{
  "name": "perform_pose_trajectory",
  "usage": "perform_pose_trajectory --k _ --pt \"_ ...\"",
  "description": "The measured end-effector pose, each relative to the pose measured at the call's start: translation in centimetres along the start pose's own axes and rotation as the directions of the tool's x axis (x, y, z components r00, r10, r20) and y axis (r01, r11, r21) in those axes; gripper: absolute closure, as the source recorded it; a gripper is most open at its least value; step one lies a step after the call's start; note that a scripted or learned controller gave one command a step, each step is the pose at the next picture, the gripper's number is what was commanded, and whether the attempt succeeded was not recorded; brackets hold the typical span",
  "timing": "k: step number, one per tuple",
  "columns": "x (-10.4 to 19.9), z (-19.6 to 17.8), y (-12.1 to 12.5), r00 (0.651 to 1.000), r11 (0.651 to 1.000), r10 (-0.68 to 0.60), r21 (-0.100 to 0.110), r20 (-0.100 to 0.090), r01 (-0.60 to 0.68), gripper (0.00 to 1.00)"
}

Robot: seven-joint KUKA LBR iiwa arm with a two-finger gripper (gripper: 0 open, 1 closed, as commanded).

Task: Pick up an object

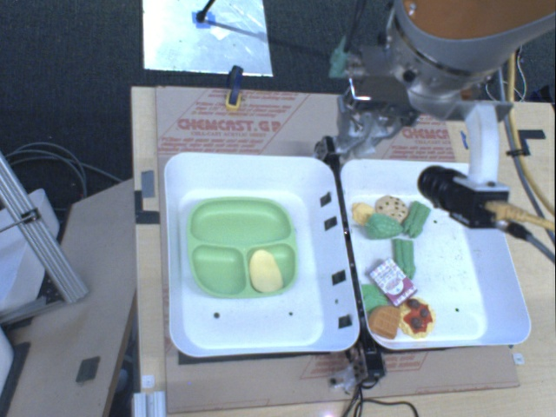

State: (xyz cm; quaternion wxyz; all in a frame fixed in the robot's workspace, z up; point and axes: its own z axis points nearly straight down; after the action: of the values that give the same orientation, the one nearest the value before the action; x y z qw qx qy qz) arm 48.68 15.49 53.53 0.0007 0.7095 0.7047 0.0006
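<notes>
Your end effector (360, 133) hangs above the bins' far edge; I cannot tell its state. The toys lie clustered along the right bin's (495, 276) left side, cookie (392, 207) nearest, so the reach looks short.

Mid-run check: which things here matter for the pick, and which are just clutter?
Job:
gripper
right bin toys: cookie, green pieces, pink packet, pizza slice

Lying about:
green tray with yellow piece, left bin
yellow clip
</notes>
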Motion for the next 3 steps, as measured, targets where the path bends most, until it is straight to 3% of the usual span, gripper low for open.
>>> perform_pose_trajectory --k 1,2,3 --pt "3.7 17.4 -0.3 1.000 1.000 -0.012 0.016 0.005 0.012 1.00" --pt "-3.2 28.1 -0.1 1.000 1.000 0.000 0.011 0.004 0.000 1.00" --pt "5.5 31.2 0.2 1.000 1.000 -0.017 0.004 -0.003 0.017 1.00"
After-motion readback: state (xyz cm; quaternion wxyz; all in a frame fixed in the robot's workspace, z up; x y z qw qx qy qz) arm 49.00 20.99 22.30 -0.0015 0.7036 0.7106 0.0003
